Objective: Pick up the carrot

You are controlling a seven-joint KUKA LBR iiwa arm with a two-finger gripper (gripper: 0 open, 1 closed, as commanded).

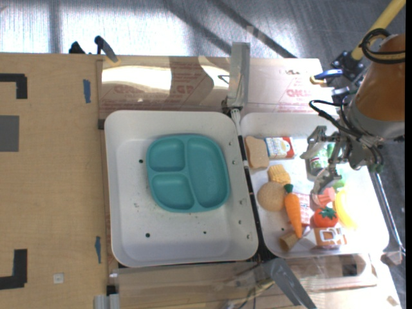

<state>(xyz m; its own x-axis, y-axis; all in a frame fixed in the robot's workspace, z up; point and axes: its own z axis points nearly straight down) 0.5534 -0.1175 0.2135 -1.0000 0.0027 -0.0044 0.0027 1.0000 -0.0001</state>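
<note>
Lying just left of and slightly below the grey two-finger gripper (328,169), fingers seemingly parted and holding nothing, orange green-topped toy carrot (293,212), long axis near-vertical, in right white bin (376,227)

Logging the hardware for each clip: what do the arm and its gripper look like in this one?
The arm enters from the right as a bulky rounded link with a broad orange band and a pale section above it. Black cables loop around it, with small blue fittings beside them. The gripper is a compact grey metal assembly with greenish parts, ending in thin metallic jaws.
</note>
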